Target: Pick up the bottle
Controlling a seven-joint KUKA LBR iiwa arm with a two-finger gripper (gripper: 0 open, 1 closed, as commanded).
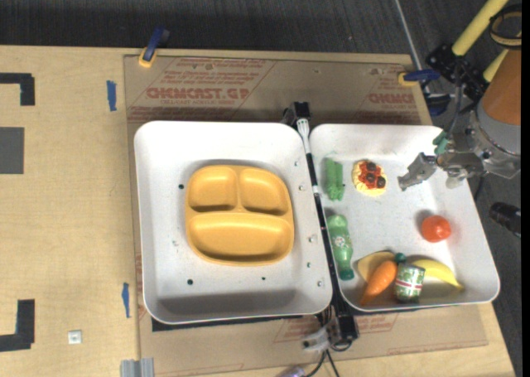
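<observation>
Carrot (379, 277) at front, end effector (416, 173) above right bin (474, 226), bottle (339, 244)

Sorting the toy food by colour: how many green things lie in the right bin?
2. A green bean pod lies along the left wall of the right bin; the green bottle lies just below it, by the same wall. The can is partly green.

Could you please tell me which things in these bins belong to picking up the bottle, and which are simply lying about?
Belonging to the job:
green bottle, lying along the right bin's left wall
gripper, above that bin's upper right part

Lying about:
yellow divided tray in the left bin
green pod
small pizza
tomato
carrot
can
banana
</observation>
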